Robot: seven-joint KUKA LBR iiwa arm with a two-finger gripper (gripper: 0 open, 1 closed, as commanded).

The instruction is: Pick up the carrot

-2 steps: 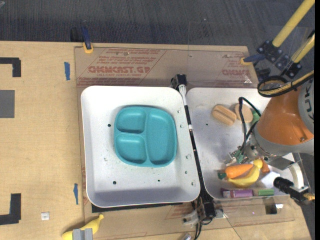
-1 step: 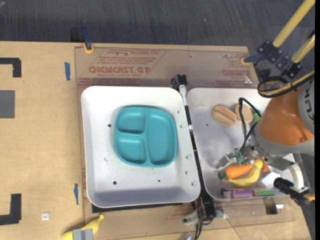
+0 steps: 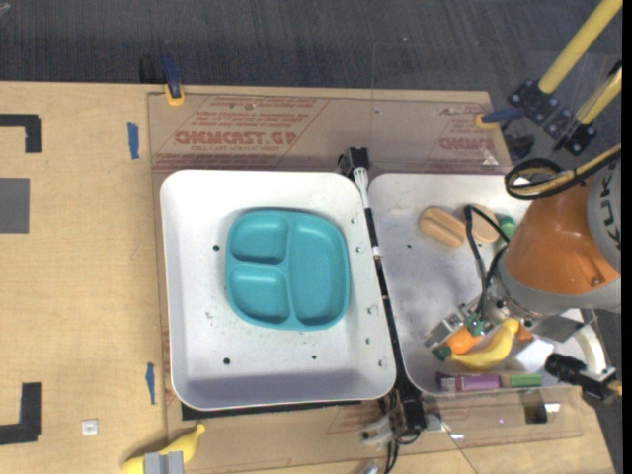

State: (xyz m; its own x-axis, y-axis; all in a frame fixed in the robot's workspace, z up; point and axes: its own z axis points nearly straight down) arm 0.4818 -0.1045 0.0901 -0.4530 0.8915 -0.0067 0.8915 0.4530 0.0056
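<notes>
Brown board [image 3: 326,126] beneath bins, red print roughly "CHEMCAST GP". Left bin [image 3: 188,265] holding teal divided plate [image 3: 288,270], well apart from action. Arm [image 3: 553,250] reaching into right bin [image 3: 405,265], likely going for carrot. Gripper [image 3: 476,324] low near bin's front edge; cannot tell whether spread or pressed together. Carrot [image 3: 460,343] lying right below gripper, touching yellow banana [image 3: 492,350].

- I see a broad, glossy orange band [image 3: 555,250], dome-shaped, just above my small metal two-finger gripper [image 3: 472,324].
- Thin black cables [image 3: 479,265] loop beside the gripper's top.
- Smooth grey arm shell [image 3: 612,200] beyond the band.
</notes>
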